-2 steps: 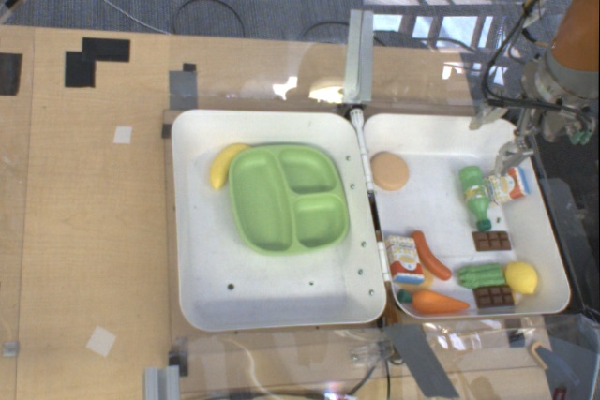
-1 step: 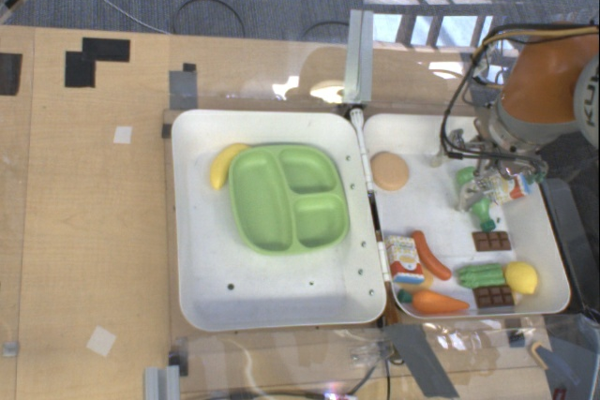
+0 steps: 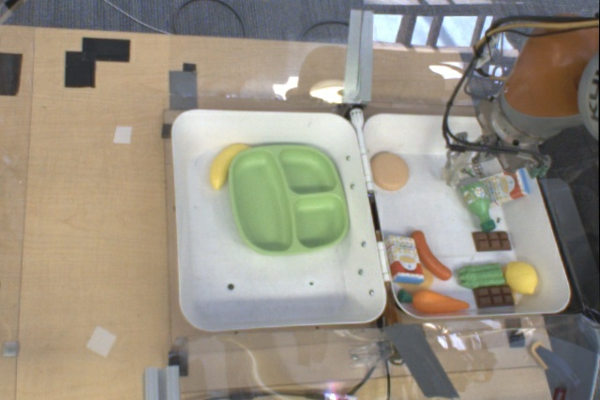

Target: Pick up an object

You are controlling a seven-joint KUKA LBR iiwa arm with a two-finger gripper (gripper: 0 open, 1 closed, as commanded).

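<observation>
Camera view looks down on a wooden tabletop (image 3: 84, 229) carrying two white bins. The left bin (image 3: 202, 295) holds a green divided plate (image 3: 286, 199) with a banana (image 3: 223, 164) tucked against its upper-left edge. The right bin (image 3: 422, 206) holds the loose items: a tan bun (image 3: 389, 170) near the divider, a green bottle (image 3: 479, 202) with a wrapped packet beside it, two chocolate pieces, a red sausage (image 3: 430, 256), a small carton (image 3: 403, 258), a carrot (image 3: 439, 302), a green pickle-like toy (image 3: 481, 275) and a lemon (image 3: 521, 277).

The arm reaches in from the right, and its claw (image 3: 480, 166) hangs over the upper right part of the right bin, just above the green bottle and the packet. Whether the claw is spread or closed cannot be told.

This looks like the approach step, with nothing lifted clear yet. The likely target is the green bottle. The next move calls for a straight descent onto it, avoiding the packet crowded against it, then a firm close before lifting.
</observation>
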